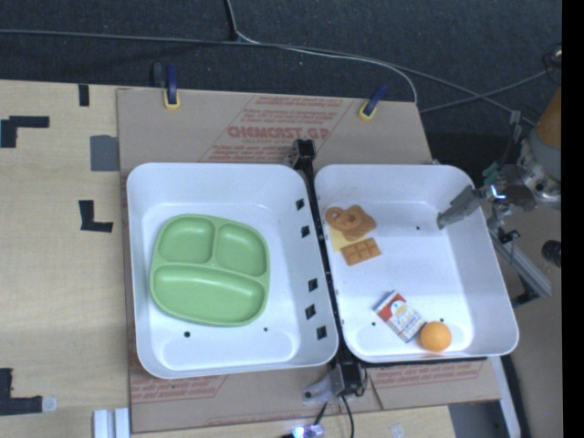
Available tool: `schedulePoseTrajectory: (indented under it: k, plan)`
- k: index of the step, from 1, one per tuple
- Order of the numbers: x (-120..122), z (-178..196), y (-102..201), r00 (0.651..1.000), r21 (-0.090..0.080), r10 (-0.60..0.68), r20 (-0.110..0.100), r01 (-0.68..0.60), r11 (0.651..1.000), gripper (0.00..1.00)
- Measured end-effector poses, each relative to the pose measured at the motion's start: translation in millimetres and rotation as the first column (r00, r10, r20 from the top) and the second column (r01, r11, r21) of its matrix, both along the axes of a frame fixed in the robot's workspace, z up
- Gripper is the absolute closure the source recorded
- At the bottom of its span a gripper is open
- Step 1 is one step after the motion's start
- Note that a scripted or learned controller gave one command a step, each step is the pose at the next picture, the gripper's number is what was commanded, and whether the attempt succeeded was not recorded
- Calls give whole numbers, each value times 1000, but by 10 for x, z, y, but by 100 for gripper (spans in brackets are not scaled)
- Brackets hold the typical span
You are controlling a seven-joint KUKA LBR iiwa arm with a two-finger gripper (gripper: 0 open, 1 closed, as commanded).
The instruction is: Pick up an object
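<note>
Objects for picking lie in the right bin (pixel 474 272), seen from the one camera above the bench. A brown pretzel-shaped piece (pixel 349 218) rests near the bin's left wall, touching a pale yellow slice (pixel 337 238) and just beside a small waffle (pixel 360 250). Toward the near edge, a red-and-white carton (pixel 399 316) lies tilted, with an orange ball (pixel 436 337) just beside it in the near right corner.

The left bin (pixel 146 190) holds a green divided plate (pixel 211 269), lying flat with nothing in its three compartments. Both bins sit on a cardboard sheet (pixel 274 126) clamped to the wooden bench.

The gripper (pixel 453 213) enters from the right, over the far right corner of the right bin. It appears as one dark, slanted shape pointing down and left; whether it is spread wide or drawn narrow cannot be told from this angle. Nothing is seen held in it, and it stands well apart from every object.

Step in hand, as judged: the approach, with no target yet reached. The pretzel group lies nearest, across bare bin floor to the gripper's left. The next move calls for travel over a chosen object, then a descent centred on it. The waffle and slice lie flat and thin, so they may be hard to grasp; the ball may roll away if struck off-centre.
</note>
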State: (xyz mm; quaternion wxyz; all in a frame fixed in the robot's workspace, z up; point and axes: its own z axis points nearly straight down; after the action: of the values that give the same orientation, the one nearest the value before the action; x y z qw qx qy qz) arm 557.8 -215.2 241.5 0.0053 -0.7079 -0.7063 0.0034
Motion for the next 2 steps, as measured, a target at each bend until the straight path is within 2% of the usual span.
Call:
schedulePoseTrajectory:
  k: [1,2]
  plan:
    - [25,62,3,1000,-3,3,11,-3,1000,0]
    - [1,-375,25,1000,-2,3,7,-3,1000,0]
